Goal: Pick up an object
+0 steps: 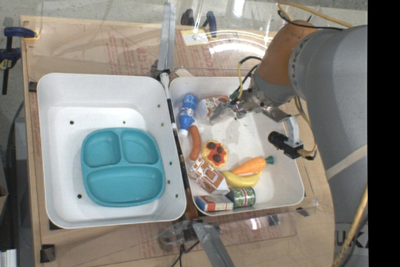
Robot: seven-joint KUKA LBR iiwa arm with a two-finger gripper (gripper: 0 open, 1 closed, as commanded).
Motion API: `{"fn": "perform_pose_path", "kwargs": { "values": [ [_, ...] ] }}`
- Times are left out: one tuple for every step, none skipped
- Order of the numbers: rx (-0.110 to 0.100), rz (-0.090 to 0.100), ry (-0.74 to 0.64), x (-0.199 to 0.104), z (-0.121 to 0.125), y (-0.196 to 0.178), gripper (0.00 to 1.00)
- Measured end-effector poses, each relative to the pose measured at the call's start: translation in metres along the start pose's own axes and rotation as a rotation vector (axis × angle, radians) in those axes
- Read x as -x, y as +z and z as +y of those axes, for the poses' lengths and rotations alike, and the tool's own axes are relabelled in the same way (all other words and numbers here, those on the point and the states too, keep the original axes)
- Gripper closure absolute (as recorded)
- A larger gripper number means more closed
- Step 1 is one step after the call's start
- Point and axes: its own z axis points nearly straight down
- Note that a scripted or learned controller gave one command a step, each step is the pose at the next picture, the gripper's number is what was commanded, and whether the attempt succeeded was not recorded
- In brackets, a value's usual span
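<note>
A teal divided plate [122, 166] is lying in the left bin [53, 97], at the lower left of the frame. In the right bin [294, 187], a blue-and-white bottle [187, 111] is resting near the top, with a hot dog [195, 141] just below it. Further right, a pizza slice [215, 152] is sitting above a banana [243, 179] and a carrot [252, 165], and a green can [244, 197] is lying along the bottom rim. The gripper [226, 110] is reaching into the bin's upper part, right beside a crumpled packet [212, 103]; whether its fingers are open or closed, I cannot tell.
</note>
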Motion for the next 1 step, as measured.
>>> {"fn": "perform_pose_path", "kwargs": {
  "values": [
    [-0.008, -0.001, -0.454, -0.0015, 0.0335, 0.0006, 0.0]
  ]
}}
